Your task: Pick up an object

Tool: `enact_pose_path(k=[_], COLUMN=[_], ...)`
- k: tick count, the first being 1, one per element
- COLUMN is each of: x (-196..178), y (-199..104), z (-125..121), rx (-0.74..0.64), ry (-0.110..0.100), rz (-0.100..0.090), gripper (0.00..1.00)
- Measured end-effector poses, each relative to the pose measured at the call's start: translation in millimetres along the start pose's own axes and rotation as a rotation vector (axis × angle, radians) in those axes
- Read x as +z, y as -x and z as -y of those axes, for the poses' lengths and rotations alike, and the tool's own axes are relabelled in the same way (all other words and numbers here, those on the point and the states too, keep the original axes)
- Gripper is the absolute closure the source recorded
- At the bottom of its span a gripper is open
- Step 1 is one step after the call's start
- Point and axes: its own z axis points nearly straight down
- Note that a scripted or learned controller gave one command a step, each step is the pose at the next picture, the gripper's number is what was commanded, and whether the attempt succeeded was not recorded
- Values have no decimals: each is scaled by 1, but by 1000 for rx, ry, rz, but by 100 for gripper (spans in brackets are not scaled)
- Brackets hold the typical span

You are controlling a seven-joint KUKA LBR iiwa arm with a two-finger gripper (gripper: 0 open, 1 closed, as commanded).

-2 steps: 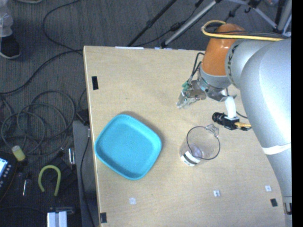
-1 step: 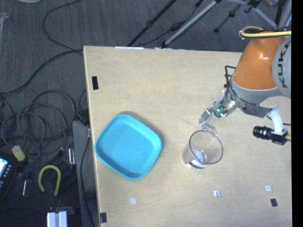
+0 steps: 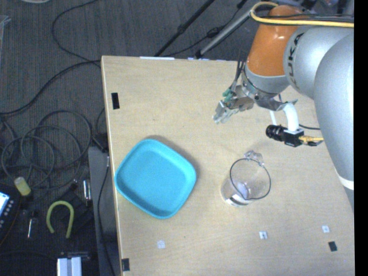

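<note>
Blue plate, one; clear cup, one; gripper above.

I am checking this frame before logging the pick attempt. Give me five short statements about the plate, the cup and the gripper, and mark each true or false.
1. A blue plate lies on the wooden bench top. True.
2. A clear plastic measuring cup stands to the right of the plate in the camera view. True.
3. The gripper is closed around the cup. False: it sits above the cup in the image, apart from it, with nothing seen between its fingers.
4. The cup rests on the plate. False: it stands on the bench, apart from the plate.
5. The plate is red and round. False: it is blue, squarish with rounded corners.
</note>
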Motion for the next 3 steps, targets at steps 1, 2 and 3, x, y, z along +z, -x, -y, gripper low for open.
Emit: enact_pose_path(k=[1,2,3], x=[0,58,100], y=[0,20,48], z=[0,72,50], rx=[0,-147,39], ry=[0,-1,-1], rz=[0,-1,-1], gripper=[0,0,0])
